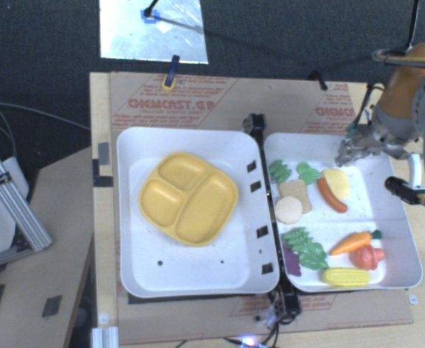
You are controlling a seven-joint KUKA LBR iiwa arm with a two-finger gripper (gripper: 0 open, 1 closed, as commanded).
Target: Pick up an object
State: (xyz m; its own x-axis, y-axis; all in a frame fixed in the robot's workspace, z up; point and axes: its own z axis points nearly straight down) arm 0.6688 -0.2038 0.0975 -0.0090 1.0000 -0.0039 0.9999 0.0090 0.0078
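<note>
The right bin holds toy food: green leaves, a green piece, a tan slice, a pale round piece, a sausage, a yellow piece, a carrot, a red piece, corn, lettuce and a purple piece. My gripper hangs over the bin's upper right part, just above and right of the yellow piece. Nothing shows between its fingertips.
The left bin carries a yellow divided plate. Black clips join the bins along the middle. A foil sheet lies on the dark floor behind the bench. An aluminium frame stands at the left.
</note>
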